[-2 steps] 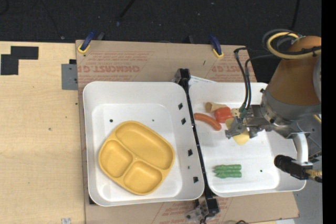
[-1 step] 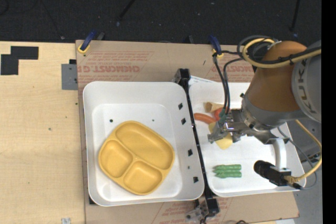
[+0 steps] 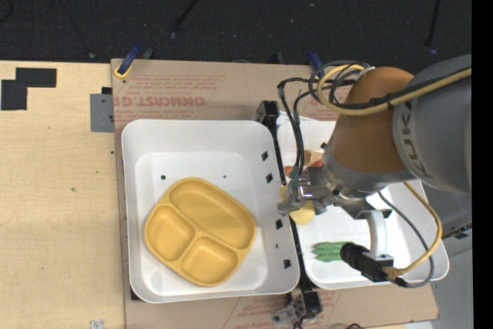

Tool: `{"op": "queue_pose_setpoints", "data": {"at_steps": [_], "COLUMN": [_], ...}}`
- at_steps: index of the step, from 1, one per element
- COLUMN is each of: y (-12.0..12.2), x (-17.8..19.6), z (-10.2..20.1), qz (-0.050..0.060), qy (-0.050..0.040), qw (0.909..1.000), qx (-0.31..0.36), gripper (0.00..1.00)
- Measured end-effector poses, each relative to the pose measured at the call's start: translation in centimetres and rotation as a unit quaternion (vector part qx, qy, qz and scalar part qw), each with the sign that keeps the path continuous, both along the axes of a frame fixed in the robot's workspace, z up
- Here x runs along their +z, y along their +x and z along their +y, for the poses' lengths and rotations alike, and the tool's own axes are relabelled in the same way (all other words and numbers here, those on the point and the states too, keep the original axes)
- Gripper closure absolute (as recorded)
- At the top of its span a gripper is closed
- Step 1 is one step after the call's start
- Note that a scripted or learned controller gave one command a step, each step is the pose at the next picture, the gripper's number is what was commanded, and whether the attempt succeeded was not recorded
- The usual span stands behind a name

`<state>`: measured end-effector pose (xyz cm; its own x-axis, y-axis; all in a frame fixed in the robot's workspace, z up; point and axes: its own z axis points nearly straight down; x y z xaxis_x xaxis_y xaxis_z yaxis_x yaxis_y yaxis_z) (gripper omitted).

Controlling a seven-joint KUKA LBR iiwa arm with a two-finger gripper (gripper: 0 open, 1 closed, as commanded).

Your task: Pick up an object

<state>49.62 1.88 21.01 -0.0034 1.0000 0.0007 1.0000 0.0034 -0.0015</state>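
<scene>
My gripper [image 3: 296, 198] is low over the left edge of the right bin [image 3: 431, 270], close to the wall between the two bins. Just below it lies a pale yellow object [image 3: 305, 216], touching or nearly touching the gripper. A green object [image 3: 327, 250] lies nearer the front of the same bin. Behind the gripper, a small orange-red piece [image 3: 289, 169] and a tan piece [image 3: 315, 159] peek out beside the arm. The arm's wide orange band [image 3: 370, 127] hides much of the right bin.
The left bin [image 3: 154, 142] holds a yellow plate [image 3: 200, 229] with three compartments, lying in its front half. Cardboard [image 3: 192, 92] lies under both bins. Black cables loop above the wrist.
</scene>
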Motion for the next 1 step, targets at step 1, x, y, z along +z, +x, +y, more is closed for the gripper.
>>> {"op": "queue_pose_setpoints", "data": {"at_steps": [1], "y": [-0.75], "x": [-0.05], "z": [4.90], "qz": [0.000], "qy": [-0.0005], "qw": [1.0000], "qx": [0.000], "gripper": [1.00]}}
